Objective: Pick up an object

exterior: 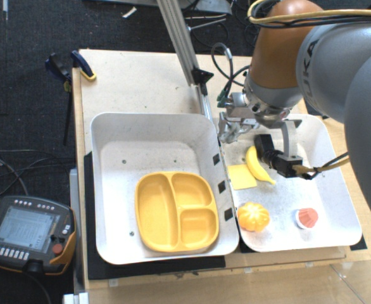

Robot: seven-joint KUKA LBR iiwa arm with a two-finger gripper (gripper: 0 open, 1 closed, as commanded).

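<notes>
Overhead, the grey arm (325,62) reached in from the right and bent down over the right bin (337,170). Its gripper (236,132) hung near the bin's back left corner, just beside the banana (257,164); the gripper's state could not be told.

We take this for a robotics lab. We see a grey industrial arm with an orange band (312,49) over a plywood bench (141,81), a grey handheld control pendant with a screen (24,230) and loose black cables (8,163) on dark carpet.
</notes>
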